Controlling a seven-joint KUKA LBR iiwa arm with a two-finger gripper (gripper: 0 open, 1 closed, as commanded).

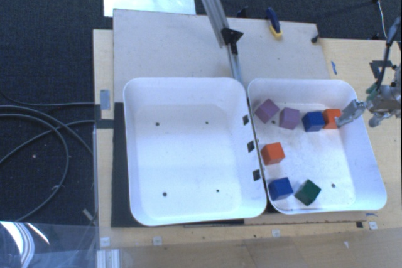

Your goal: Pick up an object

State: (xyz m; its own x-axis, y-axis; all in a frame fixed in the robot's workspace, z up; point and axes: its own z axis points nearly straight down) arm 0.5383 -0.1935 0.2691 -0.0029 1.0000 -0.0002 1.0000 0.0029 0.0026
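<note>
The right bin (361, 160) holds several cubes. Along its far side lie two purple cubes (267, 111) (289, 118), a blue cube (313, 122) and an orange cube (331, 118) in a row. Another orange cube (272, 153) sits near the left wall. A second blue cube (280, 188) and a green cube (308, 192) rest near the front. My gripper (362, 113) hangs over the bin's far right corner, just right of the orange cube at the row's end and close against it. Nothing is seen lifted.
The left bin (135, 135) stands beside the right one, sharing a middle wall with black clips (251, 146). A slanted metal rod (213, 0) crosses the board behind the bins. Cables (38, 135) lie on the floor at the left.
</note>
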